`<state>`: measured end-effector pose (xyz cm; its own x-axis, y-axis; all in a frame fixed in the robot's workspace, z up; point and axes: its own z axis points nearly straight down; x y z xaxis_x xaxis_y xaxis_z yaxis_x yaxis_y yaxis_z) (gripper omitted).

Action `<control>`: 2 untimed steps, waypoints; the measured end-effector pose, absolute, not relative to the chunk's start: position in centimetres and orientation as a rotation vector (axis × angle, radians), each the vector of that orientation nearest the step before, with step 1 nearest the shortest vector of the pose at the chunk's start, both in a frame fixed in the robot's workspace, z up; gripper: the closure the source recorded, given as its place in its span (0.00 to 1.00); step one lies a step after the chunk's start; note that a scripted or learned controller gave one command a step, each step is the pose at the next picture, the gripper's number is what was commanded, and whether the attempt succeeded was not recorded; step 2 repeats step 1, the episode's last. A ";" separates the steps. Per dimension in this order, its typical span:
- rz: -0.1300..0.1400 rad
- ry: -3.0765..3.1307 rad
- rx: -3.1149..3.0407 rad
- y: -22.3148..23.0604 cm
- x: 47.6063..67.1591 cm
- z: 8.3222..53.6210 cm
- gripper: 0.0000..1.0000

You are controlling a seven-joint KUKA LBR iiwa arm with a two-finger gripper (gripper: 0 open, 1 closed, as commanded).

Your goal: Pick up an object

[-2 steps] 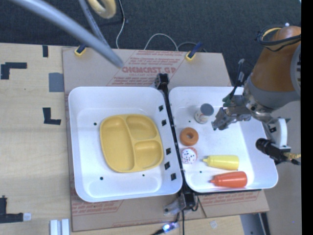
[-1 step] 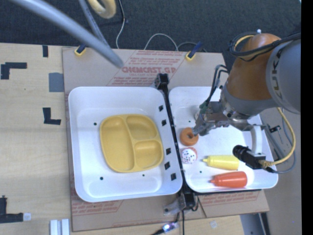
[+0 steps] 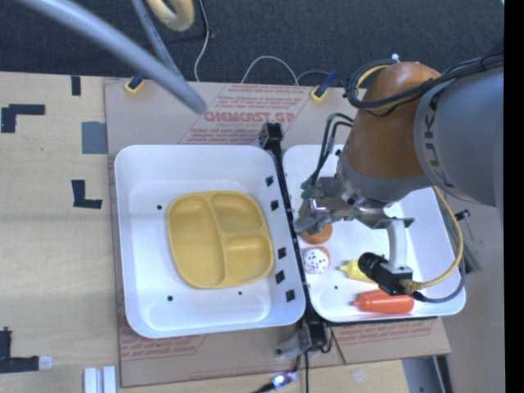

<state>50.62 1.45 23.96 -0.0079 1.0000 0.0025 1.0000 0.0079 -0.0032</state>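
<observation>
Looking right of centre, you see the gripper low in the right bin, grip state impossible to tell, orange ball just beneath it, touching or apart unclear.

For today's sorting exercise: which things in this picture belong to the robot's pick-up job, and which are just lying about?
Job: gripper; small orange object right under it, in the right bin.

Lying about: yellow divided tray, left bin, white speckled ball, orange carrot-like toy.

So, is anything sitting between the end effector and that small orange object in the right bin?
Nothing visible. The end effector hangs right above the orange object; the spotted white ball lies just nearer the camera, apart.
</observation>
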 end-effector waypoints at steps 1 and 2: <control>0.000 -2.229 -2.209 7.6 49.9 24.0 1.00; 0.000 -2.229 -2.209 7.6 49.9 24.0 1.00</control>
